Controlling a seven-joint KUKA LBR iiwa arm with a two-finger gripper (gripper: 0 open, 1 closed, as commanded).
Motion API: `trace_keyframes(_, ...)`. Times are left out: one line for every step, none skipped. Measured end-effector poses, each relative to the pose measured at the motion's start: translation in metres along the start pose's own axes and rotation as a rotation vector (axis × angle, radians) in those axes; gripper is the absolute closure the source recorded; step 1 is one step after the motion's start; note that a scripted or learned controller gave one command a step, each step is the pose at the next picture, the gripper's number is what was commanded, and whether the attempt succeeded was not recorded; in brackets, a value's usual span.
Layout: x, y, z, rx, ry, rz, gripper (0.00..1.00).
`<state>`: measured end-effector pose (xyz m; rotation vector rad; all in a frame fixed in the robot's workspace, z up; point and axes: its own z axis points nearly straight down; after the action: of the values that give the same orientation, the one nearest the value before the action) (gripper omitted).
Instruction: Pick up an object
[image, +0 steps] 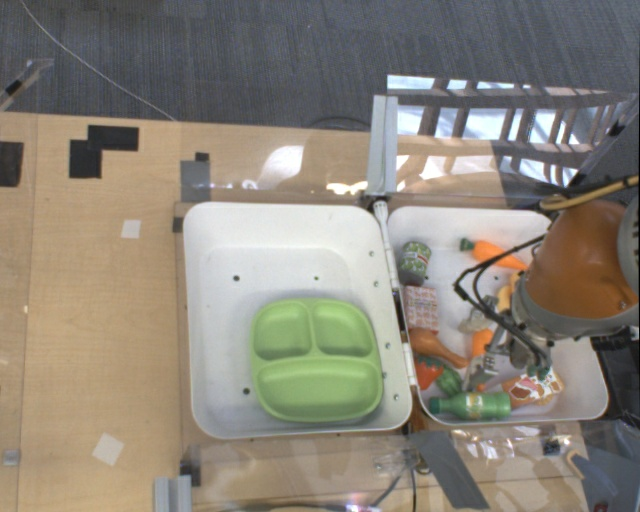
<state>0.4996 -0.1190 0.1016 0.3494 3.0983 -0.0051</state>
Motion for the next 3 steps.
trace_keyframes(-0.015,0.028,0.011,-0.001,0.006,0.049,0.0)
trace_keyframes(-0.02,0.03,-0.003,-0.003,-0.013,0.042,1.0)
trace_keyframes(-0.001,0.027,0.009,0.003,-0.006,-0.227,1.0)
